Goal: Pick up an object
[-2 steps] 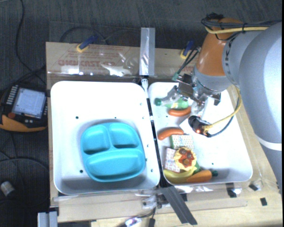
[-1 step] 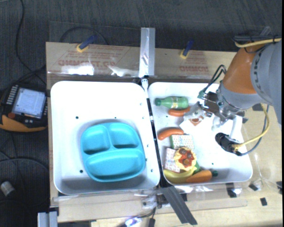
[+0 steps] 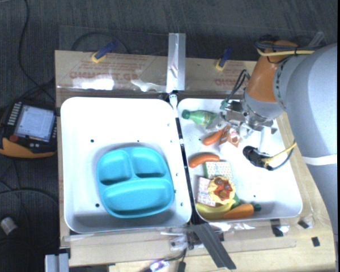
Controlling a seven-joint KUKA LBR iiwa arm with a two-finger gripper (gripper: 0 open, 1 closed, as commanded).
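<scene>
My gripper (image 3: 234, 127) hangs over the back of the right bin (image 3: 277, 186), under the arm's orange band. Just beneath and beside it lie a small red and white item (image 3: 234, 138) and an orange-red carrot-like piece (image 3: 213, 136). A green bottle (image 3: 199, 116) lies on its side to the gripper's left, near the bin's back wall. Nearer the front are a red-orange sausage (image 3: 204, 158), a printed box with a pizza picture (image 3: 215, 188), a yellow banana (image 3: 213, 211) and an orange carrot (image 3: 241, 210).
The left bin (image 3: 79, 129) holds a blue divided plate (image 3: 136, 180). A black cable end with a yellow lead (image 3: 256, 155) hangs from the arm over the right bin. A handheld device (image 3: 28, 126) lies on the floor at the left.
</scene>
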